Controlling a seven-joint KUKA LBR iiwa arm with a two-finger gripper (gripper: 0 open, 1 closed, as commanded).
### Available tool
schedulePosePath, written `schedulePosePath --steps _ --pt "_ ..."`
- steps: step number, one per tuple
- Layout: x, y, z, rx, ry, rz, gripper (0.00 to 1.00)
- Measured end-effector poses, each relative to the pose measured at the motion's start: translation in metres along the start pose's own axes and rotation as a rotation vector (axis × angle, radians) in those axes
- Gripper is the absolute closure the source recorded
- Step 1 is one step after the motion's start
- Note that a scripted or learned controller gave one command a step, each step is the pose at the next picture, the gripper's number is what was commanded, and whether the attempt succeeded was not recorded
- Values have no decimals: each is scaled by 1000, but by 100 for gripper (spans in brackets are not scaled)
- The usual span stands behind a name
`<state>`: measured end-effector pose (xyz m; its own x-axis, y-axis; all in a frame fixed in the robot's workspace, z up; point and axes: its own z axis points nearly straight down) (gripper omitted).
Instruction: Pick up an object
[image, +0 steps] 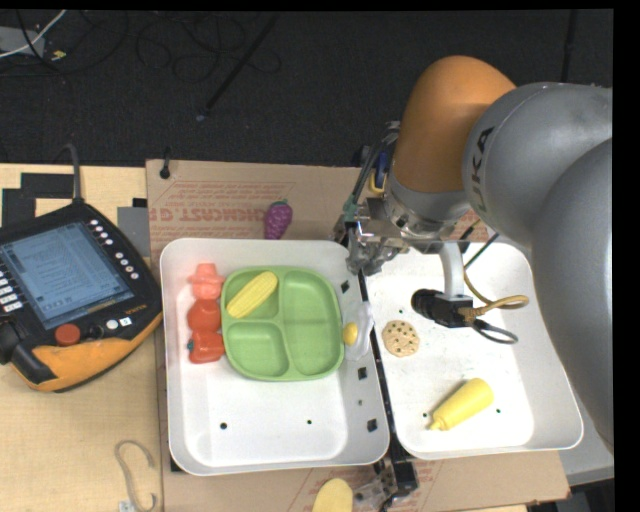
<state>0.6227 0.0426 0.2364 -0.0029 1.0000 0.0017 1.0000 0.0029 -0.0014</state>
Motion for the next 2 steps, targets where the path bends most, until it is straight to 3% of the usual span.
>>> schedulePosePath --steps 1,2 --pt "-4 10 4 0 -2 0 100" --pt "-5 2 -1 2 -2 3 100"
